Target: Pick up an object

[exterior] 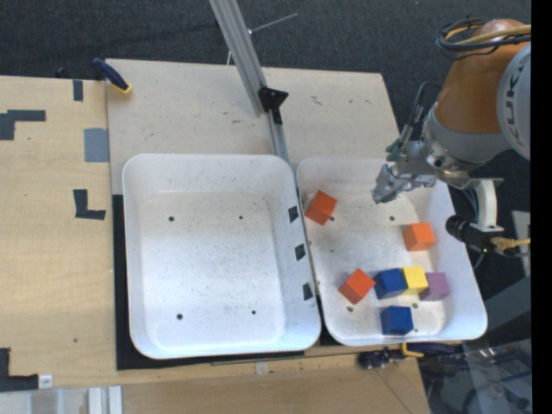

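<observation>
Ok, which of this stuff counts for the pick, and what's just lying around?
For the job:
gripper
right bin holding three orange blocks, two blue blocks, yellow block, purple block

Just lying about:
left bin
blue-and-yellow clamp
metal pole

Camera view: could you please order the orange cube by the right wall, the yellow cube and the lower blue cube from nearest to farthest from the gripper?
From the gripper:
1. Orange cube, just below it by the right bin's right wall.
2. Yellow cube, farther down in the cluster.
3. Lower blue cube, near the bin's front edge.
</observation>
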`<control>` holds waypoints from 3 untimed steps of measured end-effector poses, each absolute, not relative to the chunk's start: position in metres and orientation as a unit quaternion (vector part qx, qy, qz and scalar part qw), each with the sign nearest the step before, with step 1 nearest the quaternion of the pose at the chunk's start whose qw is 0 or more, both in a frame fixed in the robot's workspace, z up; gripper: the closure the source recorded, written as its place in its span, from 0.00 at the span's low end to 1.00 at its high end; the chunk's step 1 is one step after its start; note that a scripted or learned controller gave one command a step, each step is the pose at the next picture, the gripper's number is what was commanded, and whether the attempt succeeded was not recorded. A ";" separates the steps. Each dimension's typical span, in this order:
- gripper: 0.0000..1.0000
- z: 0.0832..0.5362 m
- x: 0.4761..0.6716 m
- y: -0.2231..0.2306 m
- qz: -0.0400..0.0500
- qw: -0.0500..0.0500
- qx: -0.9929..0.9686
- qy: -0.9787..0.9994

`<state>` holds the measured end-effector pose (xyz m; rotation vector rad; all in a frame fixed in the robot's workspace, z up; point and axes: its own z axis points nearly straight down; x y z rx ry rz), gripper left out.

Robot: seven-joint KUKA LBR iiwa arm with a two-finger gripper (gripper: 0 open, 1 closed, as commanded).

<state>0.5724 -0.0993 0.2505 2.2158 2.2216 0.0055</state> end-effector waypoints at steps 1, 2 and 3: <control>1.00 0.275 0.573 -0.099 0.001 0.001 0.707 0.708; 1.00 0.271 0.569 -0.046 0.000 -0.001 0.705 0.709; 1.00 0.268 0.560 0.004 0.000 -0.001 0.705 0.709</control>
